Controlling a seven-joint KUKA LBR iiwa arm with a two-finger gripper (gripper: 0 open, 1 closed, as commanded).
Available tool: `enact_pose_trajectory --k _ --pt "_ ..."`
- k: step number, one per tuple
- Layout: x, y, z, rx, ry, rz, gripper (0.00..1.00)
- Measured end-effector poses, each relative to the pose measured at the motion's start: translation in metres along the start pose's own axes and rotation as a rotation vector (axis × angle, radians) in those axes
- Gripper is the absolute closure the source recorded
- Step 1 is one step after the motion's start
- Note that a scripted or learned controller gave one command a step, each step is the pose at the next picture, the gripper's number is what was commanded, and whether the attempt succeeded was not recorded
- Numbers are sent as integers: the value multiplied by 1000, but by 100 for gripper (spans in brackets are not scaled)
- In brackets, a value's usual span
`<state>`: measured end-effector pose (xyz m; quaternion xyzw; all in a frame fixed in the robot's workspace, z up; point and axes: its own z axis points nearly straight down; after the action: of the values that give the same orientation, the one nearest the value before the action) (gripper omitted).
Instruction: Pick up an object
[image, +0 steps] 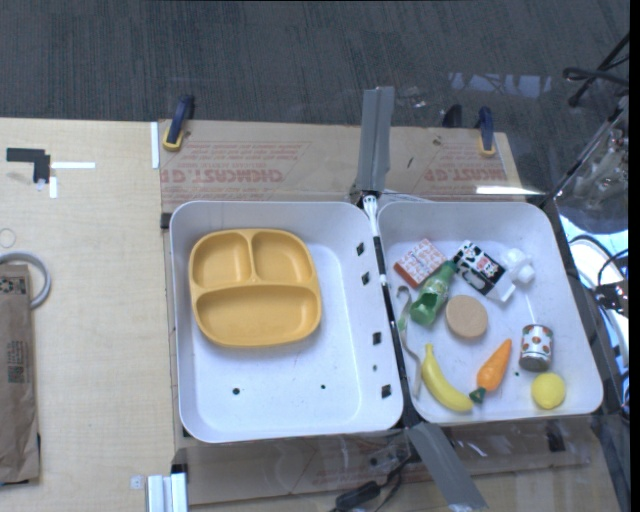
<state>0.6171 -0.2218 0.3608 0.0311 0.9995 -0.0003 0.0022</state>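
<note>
Bench (90, 250) of pale wood on the left, a brown paper bag (18, 370) lying at its edge, nothing to pick there. Next, the left white bin (290, 400), and in it a yellow plastic plate (256, 286) with three compartments, flat and wide, a poor target for two fingers. Over the divider into the right white bin (560, 250), and here is the choice: a red-and-white snack packet (418, 260) touching a green plastic bottle (432, 296), a yellow toy banana (442, 380) below them, a tan round disc (466, 317) just beside the bottle, and a black-and-white carton (481, 268) above it. Further right, an orange toy carrot (493, 366) with its green end touching the banana, a small red-and-white can (537, 345), and a yellow lemon (548, 391) near the bin's corner. The gripper's state I cannot tell from this view, and nothing looks lifted yet. My call: go for the can or the lemon, since both stand apart from their neighbours. Come straight down, centre over the body, and close across the narrow side. The crowded packet-and-bottle pair looks likely to shove aside.
</note>
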Motion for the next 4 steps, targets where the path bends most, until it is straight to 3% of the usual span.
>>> enact_pose_trajectory --k 1,2,3,4 --pt "19 -1 -14 1 -2 -193 100" --pt "-43 3 -1 -1 -1 -354 100" --pt "-43 4 63 -2 0 -558 100" --pt "-43 3 18 -1 -3 -725 100"
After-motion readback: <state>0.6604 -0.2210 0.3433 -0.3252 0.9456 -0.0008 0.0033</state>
